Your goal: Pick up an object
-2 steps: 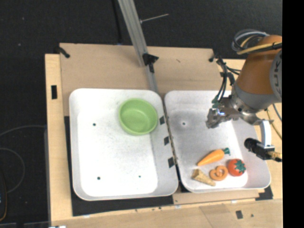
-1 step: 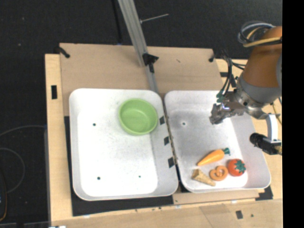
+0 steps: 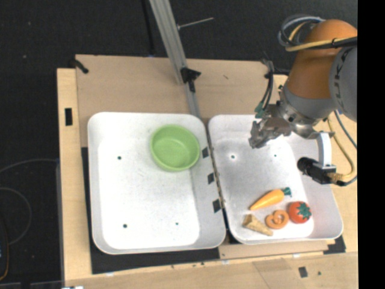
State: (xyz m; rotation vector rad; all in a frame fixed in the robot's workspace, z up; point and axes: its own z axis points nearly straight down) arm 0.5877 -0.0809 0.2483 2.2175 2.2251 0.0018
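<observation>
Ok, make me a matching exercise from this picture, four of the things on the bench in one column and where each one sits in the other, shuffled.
Things:
1. round green plastic bowl
2. orange toy carrot
3. red toy tomato
4. metal claw

Places:
A. over the right bin's far end
B. left bin, far part
C. right bin's near right corner
D. right bin, just beyond the round orange ring-shaped toy

Pairs: 1-B, 2-D, 3-C, 4-A

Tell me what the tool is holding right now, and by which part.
Nothing. The tool hangs over bare floor of the right bin, apart from the carrot and tomato.
</observation>
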